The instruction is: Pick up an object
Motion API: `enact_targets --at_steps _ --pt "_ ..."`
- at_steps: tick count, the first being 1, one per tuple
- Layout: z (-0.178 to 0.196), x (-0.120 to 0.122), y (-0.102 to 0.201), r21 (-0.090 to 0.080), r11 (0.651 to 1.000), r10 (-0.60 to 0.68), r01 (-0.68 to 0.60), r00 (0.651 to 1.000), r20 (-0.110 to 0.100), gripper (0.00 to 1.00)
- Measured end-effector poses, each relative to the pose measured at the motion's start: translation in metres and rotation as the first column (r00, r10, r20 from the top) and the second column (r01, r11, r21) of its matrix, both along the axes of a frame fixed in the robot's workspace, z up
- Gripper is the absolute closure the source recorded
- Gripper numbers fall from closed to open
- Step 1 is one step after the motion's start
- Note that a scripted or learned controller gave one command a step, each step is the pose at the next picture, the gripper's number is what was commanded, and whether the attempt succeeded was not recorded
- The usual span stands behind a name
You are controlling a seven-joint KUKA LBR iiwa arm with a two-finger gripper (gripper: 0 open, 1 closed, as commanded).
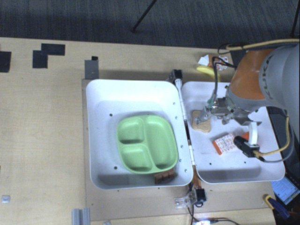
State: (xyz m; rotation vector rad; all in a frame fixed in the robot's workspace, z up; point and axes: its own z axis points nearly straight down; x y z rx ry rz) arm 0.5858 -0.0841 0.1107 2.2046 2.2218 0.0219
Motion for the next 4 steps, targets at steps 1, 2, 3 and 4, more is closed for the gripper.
enact_targets --at_steps 1,2,3,4 --pt "0.011 0.001 0.001 0.001 1.0 0.002 -0.002 1.0 0.003 1.0" --pt "0.011 0.001 0.001 0.001 1.0 0.003 -0.003 1.0 0.003 0.0" --pt "-0.024 -0.036 -0.005 -0.002 1.0 -0.005 0.005 1.0 -0.012 0.0" --pt "-0.012 -0.033 -0.005 -0.002 1.0 -0.003 0.003 1.0 -0.005 1.0"
